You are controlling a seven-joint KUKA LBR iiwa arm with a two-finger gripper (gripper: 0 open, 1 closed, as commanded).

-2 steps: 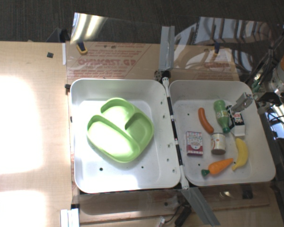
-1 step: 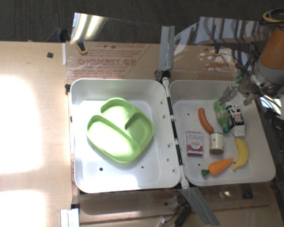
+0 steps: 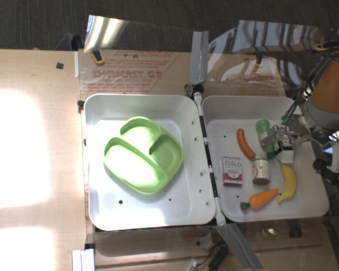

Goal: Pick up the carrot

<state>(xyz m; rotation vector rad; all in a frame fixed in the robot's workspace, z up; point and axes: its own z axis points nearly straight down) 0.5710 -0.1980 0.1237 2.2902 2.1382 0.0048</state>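
Robot arm at work over the right bin (image 3: 313, 208), task at an early stage: the carrot (image 3: 260, 199) is not yet picked up. It lies flat on the bin floor, green top toward the left, well below the end effector (image 3: 278, 135) and slightly to its left in the pic, toward the near rim.

The end effector hangs low over the bin's upper-middle part, amid clutter; its state can't be made out at this res. Nothing orange sits at its tip, so no grasp of the carrot is evident.

Around it: a green bottle (image 3: 263, 130) just to the left, touching or nearly so; a sausage (image 3: 245, 143) further left; a small can (image 3: 261, 171) just below; a banana (image 3: 287, 183) below and a bit right, its lower end just beside the carrot; a pink carton (image 3: 232, 170) below-left. A green divided plate (image 3: 143, 155) rests in the left bin (image 3: 96, 151), far left of the end effector, on the tabletop (image 3: 34, 151).

Judgement: everything is left to do, i.e. move down-frame to the carrot, descend, close, lift. The banana and can crowd the approach, so a clean grasp looks tight.
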